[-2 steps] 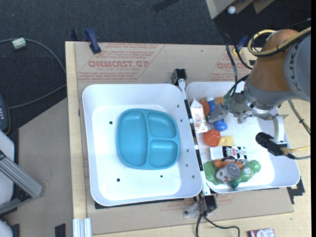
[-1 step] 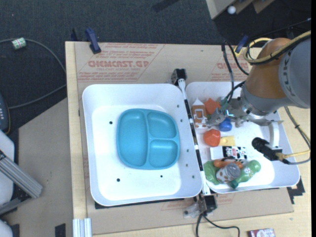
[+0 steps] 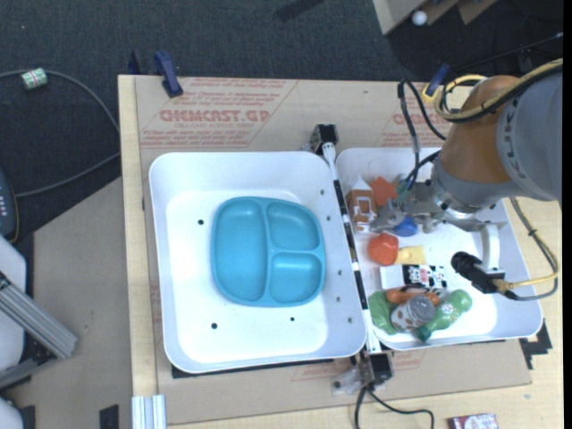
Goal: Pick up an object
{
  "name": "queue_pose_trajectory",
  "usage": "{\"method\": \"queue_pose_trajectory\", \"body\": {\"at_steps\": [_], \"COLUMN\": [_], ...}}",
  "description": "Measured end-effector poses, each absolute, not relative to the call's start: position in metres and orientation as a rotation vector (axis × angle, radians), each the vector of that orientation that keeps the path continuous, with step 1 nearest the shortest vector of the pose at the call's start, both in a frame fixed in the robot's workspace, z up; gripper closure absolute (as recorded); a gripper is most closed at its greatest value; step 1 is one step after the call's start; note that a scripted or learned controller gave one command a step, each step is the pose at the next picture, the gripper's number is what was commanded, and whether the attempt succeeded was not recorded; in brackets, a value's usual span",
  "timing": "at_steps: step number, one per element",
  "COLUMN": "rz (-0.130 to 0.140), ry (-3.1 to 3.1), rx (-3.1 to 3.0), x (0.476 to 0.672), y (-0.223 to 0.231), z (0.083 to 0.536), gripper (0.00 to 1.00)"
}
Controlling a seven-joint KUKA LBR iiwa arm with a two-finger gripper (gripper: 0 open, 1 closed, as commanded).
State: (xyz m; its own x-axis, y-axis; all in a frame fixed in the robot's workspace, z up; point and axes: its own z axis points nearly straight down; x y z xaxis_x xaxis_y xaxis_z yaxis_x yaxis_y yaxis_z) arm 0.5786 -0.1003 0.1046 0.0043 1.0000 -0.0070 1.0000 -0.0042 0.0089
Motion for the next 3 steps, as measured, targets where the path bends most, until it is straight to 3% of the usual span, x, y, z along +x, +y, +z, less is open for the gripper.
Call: {"method": "queue_pose_trajectory", "body": {"at_steps": [1,2,3], "rz": [-0.001,-0.016,-0.063], "ry": [2.221,2.23,2.263], "rx": [2.223,2.233,2.247], "x": [0.513,0.616,0.655], "y": [-0.092,-0.096,-0.104], "z": [0.084,0.118,0.081], "gripper": [0.0,0.0,0.0]}}
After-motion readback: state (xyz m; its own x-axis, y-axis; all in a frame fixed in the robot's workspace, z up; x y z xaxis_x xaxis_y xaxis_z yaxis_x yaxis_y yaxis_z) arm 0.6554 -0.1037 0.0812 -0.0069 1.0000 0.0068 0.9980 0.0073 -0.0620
